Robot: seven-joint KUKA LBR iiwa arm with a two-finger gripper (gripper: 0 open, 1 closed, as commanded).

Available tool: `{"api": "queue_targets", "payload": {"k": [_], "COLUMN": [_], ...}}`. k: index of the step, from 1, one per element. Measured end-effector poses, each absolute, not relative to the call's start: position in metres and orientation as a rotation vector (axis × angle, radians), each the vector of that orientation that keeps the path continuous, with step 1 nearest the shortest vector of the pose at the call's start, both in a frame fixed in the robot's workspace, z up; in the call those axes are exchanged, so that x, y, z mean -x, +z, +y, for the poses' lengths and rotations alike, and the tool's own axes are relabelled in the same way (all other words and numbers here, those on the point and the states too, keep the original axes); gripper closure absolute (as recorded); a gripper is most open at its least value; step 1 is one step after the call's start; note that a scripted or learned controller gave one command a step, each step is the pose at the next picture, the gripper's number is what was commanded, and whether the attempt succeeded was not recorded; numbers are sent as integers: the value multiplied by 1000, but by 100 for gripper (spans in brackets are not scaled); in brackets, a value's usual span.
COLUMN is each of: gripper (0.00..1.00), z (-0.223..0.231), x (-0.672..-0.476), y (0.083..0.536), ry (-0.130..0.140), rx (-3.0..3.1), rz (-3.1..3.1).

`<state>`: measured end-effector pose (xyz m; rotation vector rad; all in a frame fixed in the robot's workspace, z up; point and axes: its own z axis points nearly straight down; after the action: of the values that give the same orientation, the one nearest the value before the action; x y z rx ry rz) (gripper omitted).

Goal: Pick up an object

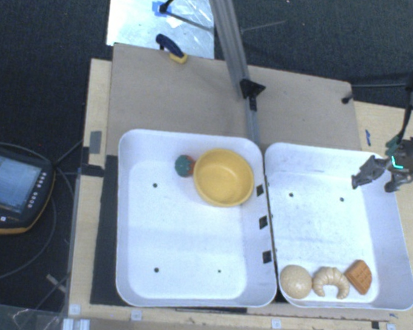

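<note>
My gripper [379,178] hangs over the upper right edge of the right bin [320,212], its two dark fingers spread apart with nothing between them. Along that bin's front wall lie a round beige bun [296,281], a pale croissant [332,281] and an orange waffle-like piece [359,276], all well below the gripper. In the left bin [179,269] a yellow bowl [224,177] rests at the back, with a small teal ball [184,165] touching its left side.
A grey pole [235,52] slants across the brown board behind the bins. A teach pendant [3,188] lies on the floor at far left. Black clips [263,221] join the two bins along their shared edge.
</note>
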<state>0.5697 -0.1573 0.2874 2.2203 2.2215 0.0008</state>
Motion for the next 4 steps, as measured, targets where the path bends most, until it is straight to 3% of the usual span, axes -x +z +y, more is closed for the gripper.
{"api": "queue_targets", "payload": {"k": [1, 4], "gripper": [0, 0], "z": [-157, -144], "x": [-570, -572], "y": [287, 114], "ry": [1, -4], "rx": [-2220, -2224], "rz": [2221, 2224]}}
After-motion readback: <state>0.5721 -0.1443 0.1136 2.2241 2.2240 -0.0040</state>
